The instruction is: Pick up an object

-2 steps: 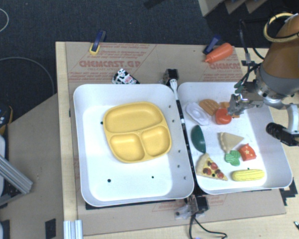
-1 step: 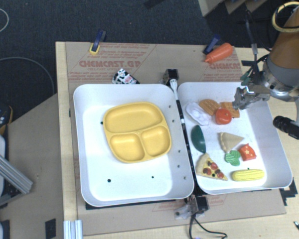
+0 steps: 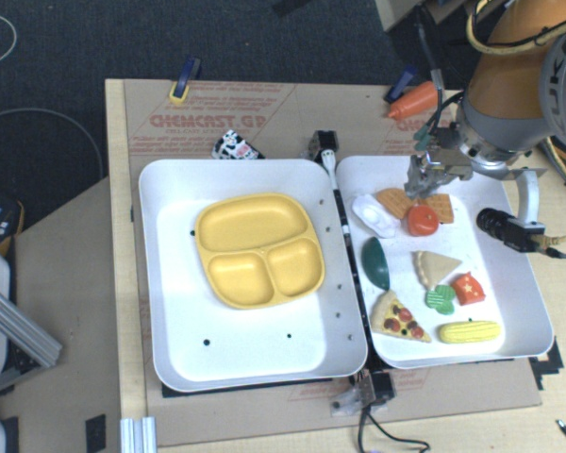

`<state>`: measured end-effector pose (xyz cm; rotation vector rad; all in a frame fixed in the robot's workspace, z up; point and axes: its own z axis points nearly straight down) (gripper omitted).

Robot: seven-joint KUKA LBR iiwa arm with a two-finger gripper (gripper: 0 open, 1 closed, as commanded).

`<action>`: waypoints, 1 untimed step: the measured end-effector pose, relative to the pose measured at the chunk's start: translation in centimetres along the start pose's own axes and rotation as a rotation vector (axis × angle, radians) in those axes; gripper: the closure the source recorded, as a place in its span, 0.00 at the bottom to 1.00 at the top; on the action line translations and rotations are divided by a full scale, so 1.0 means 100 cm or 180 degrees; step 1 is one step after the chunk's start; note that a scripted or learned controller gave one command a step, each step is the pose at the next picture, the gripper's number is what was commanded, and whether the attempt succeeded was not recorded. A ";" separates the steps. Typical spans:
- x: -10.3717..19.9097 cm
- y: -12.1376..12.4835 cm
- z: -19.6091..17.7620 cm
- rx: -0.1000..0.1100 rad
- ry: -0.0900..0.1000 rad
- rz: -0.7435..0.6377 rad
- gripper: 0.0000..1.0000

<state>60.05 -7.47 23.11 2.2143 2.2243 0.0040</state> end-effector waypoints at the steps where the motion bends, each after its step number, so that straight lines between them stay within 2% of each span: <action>1: 0.054 -0.005 0.016 0.0025 0.0008 0.0000 1.00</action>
